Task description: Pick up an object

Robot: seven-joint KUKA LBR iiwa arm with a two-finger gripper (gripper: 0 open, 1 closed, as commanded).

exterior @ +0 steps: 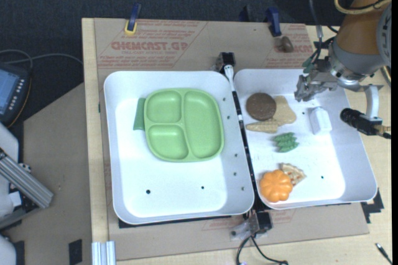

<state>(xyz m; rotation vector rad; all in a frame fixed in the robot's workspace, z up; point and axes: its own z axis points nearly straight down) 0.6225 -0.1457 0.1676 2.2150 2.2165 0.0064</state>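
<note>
Toys lie scattered across the right bin [348, 158], and every one of them rests on the white floor. Up near the bin's back left sits a brown round patty [260, 106], with a pale tan slice [285, 112] tucked just beside and partly under it. Just in front of those, a yellowish corn cob [263, 127] lies crosswise. A little further forward and to the right, there's a small green vegetable [286, 142]. Down at the front edge, an orange pumpkin [275, 185] sits touching a tan cracker-like piece [292, 172]. Over to the right, a small white block [319, 120] lies on its own.

Now the gripper [306, 89]: it hangs over the back of the right bin, above and to the right of the patty, near the white block. Nothing shows between its fingers, and how wide they stand I cannot tell from this angle.

Across the divide, the left bin [124, 152] carries a green divided plate [183, 124], lying flat with three compartments.
</note>
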